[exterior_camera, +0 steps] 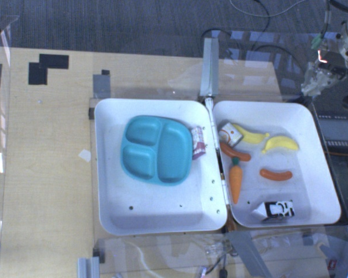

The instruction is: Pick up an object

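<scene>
gripper [316,83] above right bin [313,126], touching nothing

Gripper [316,81] sits above the far right corner of the right bin [313,120], outside its rim; finger state not discernible. Well below and left of it lie two bananas [280,144], a sausage [275,175] and a carrot [235,180]. A black-and-white packet [277,209] lies farthest below. Far to its left, the left bin [110,172] holds a blue divided plate [156,150].
</scene>
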You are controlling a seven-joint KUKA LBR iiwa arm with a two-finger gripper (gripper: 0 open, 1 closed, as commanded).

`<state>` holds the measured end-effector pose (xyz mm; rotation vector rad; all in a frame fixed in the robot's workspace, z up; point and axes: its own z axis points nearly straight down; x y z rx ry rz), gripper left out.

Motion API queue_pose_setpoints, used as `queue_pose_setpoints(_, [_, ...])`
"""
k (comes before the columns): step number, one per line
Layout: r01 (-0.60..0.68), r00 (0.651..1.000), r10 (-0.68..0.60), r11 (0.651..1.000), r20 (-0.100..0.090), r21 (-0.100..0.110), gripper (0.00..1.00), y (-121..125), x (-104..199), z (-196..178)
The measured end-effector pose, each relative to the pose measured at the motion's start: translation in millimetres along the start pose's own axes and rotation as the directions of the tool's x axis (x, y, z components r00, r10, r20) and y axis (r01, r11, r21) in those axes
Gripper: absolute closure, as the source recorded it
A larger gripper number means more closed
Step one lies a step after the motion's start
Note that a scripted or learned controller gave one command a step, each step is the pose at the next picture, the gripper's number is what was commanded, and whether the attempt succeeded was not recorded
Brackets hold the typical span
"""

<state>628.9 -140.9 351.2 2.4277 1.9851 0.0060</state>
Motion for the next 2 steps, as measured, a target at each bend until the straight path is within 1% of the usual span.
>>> queue_pose_setpoints(1, [-0.015, 1.0, 0.015, 1.0, 0.001, 0.0, 1.0, 28.7, -16.8, 9.2])
queue_pose_setpoints(2, [-0.123, 0.992, 0.123, 0.992, -0.001, 0.0, 1.0, 13.1, 19.2, -41.0])
